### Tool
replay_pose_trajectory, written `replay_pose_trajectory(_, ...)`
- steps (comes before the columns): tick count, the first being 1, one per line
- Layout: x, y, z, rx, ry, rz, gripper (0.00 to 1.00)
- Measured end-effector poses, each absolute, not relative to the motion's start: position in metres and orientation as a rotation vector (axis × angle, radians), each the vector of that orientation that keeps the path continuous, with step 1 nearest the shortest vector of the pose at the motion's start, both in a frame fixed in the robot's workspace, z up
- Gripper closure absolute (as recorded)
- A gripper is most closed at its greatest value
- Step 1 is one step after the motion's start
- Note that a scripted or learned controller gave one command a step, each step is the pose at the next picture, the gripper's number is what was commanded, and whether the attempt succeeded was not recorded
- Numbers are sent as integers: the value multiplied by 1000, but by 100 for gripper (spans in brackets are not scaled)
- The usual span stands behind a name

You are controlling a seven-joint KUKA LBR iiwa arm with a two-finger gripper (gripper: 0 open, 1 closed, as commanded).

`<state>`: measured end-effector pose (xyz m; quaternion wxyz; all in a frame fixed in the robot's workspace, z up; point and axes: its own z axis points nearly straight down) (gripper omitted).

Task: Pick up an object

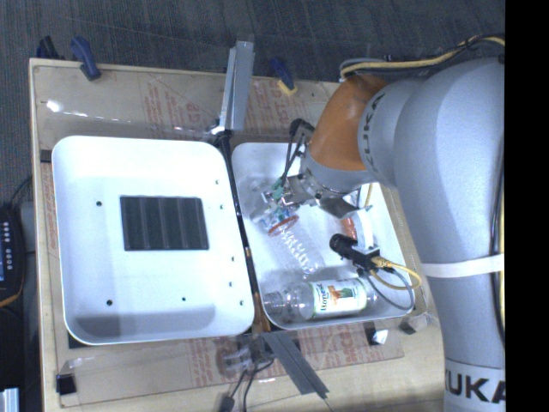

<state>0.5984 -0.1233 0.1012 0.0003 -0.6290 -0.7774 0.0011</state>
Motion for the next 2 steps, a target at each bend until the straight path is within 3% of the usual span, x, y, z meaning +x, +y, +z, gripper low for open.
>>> replay_pose_trajectory(1, 580, -161, 131, -2175, -2291, -20, 100)
replay_pose_trajectory(2, 603, -127, 201, -1997, -2423, 1, 100)
